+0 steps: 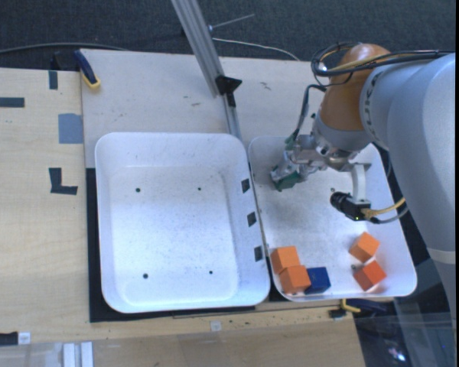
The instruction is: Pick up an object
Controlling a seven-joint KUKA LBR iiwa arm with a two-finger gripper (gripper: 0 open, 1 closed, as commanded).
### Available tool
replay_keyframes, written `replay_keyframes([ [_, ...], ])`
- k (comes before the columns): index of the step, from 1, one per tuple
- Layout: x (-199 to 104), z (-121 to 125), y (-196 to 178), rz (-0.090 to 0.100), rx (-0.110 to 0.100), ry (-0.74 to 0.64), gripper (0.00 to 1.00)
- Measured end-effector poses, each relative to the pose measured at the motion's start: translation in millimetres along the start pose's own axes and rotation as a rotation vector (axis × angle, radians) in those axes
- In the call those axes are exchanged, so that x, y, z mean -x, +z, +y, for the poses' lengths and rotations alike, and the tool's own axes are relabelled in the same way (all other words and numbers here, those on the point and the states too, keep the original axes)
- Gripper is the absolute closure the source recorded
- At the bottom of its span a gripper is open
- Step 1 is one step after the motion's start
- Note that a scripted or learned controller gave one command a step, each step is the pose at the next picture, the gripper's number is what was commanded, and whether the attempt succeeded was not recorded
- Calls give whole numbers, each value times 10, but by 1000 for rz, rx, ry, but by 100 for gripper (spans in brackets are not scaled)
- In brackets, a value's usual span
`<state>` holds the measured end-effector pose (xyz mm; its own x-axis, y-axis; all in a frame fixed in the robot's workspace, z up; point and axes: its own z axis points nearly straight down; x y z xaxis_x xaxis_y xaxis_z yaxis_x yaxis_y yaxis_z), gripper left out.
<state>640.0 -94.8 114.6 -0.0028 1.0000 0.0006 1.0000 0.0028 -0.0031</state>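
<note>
A pale wooden tabletop (145, 90) is seen from above, with dark tape marks on its far left part and a blue-and-yellow clamp (86, 69) near its upper left. A large shallow white plastic bin (111, 205) is set left of a second shallow white bin (390, 281), the two lying edge to edge. A ribbed silver metal rail (195, 29) is seen slanting down from the top towards the upper corner where the bins meet, ending in a black bracket (228, 85). In the right-hand bin, two orange cubes (289, 268) are found at the near left corner, one touching the other, with a small dark blue cube (318, 280) just beside them on the right. Up the bin from these, near its far left part, the two-finger gripper (294, 170) of the grey arm (413, 113) is lowered, and a small green object (286, 179) is seen at its tip; whether the fingers are spread or pinching that green object cannot be told, since the wrist hides them. A black cable connector (348, 203) hangs to the right of the gripper. Two more orange cubes (366, 260) lie near the bin's near right corner, close together, well apart from the green object.
</note>
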Motion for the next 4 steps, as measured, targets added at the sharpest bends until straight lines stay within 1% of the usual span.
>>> replay_keyframes([
  [1,1055,98,158,-4,11,6,100],
  [2,251,-261,-68,2,0,-4,100],
  [3,-632,-1080,-798,4,2,-5,100],
  [4,-1382,-1263,-760,3,-2,-7,100],
])
